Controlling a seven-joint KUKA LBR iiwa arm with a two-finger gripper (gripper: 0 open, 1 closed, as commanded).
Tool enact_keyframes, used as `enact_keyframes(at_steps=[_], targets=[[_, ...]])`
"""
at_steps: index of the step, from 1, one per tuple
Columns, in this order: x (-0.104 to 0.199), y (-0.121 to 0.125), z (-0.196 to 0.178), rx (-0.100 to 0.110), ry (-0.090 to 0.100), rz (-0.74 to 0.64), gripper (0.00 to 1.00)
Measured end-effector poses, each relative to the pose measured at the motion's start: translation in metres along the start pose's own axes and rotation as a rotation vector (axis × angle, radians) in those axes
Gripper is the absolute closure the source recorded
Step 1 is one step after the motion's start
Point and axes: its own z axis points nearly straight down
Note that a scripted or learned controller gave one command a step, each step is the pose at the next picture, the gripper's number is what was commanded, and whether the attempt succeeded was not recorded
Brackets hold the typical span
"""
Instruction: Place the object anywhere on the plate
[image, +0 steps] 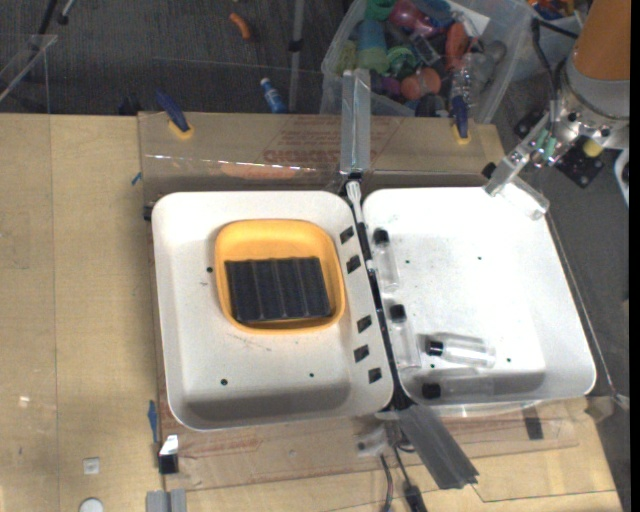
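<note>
So far nothing has been picked up: the arm (600, 50) hangs over the far right corner of the bench, above the back edge of the right bin (480, 250), and its gripper (520, 170) sits high and off to the side. Whether the jaws are released or clenched cannot be told from this slant.

The object, a small clear tube with a dark cap (458, 349), lies on its side near the front edge of the right bin, close to the divider between the bins. More such tubes lie along the divider.

The yellow plate (232, 240), with a dark ribbed insert, sits in the middle of the left bin (180, 300), well apart from the tube.

By my reading, the reach-and-grasp step is in hand. The next move calls for travelling forward and down to the tube, with the jaws set across its narrow width.
</note>
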Motion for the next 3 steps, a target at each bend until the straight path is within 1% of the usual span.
enact_keyframes(at_steps=[1, 2, 3], targets=[[-0.036, -0.043, -0.065, 0.0, 0.0, -0.045, 1.0], [-0.062, -0.058, -0.073, -0.001, -0.002, -0.266, 1.0], [-0.069, -0.062, -0.097, -0.002, -0.003, -0.527, 1.0]])
